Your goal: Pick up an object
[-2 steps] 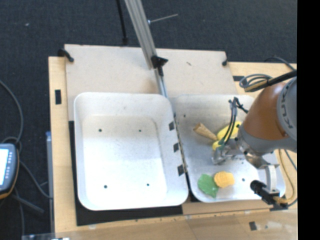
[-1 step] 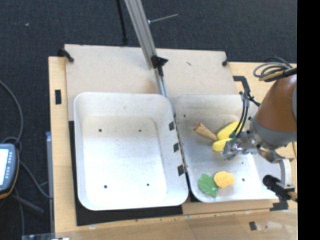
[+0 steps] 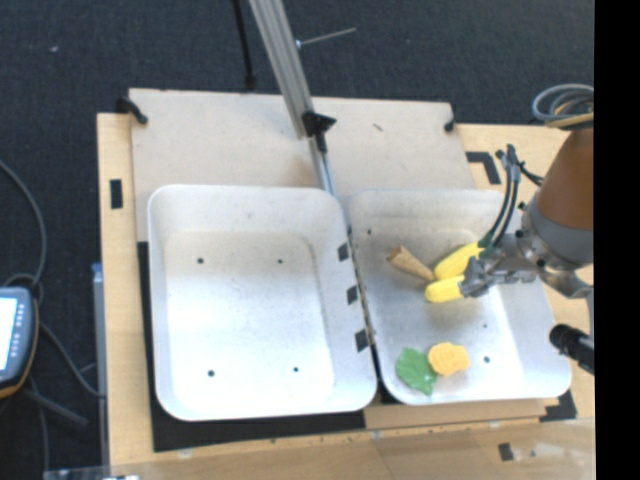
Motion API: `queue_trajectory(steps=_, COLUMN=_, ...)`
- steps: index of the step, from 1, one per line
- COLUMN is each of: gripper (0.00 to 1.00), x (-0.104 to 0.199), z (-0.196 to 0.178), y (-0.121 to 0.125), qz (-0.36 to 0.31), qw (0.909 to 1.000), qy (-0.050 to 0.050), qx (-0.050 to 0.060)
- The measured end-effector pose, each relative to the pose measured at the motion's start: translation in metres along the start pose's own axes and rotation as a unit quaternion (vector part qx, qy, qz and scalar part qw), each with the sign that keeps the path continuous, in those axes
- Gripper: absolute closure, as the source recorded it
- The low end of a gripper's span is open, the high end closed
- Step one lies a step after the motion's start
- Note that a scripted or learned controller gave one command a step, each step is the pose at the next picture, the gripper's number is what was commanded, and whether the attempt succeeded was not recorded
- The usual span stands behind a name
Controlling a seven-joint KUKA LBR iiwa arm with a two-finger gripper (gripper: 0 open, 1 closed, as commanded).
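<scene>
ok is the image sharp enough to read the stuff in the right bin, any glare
Camera view: soft overall, even lighting, no strong glare on the right bin. The yellow pieces, tan piece, green piece and orange piece read by colour, edges blurred; the tool is smeared.

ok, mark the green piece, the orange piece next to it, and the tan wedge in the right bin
green piece (image 3: 414,369), camera view, middle of its top face.
orange piece (image 3: 448,358), camera view, centre of its round top.
tan wedge (image 3: 409,263), camera view, middle of its body.
</scene>
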State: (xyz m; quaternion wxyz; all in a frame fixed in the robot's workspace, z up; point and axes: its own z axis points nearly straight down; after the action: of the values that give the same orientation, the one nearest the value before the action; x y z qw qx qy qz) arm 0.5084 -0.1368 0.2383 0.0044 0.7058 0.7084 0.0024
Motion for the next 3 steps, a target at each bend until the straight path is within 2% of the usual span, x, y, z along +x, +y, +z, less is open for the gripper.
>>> queue_trajectory(steps=1, gripper=1.00, x=-0.001, z=-0.029, y=0.002, qz=0.000, qw=1.0000, qy=0.000, qx=0.002)
queue_trajectory(steps=3, gripper=1.00, x=0.104, z=-0.038, y=0.019, qz=-0.002, qw=1.0000, qy=0.002, qx=0.003)
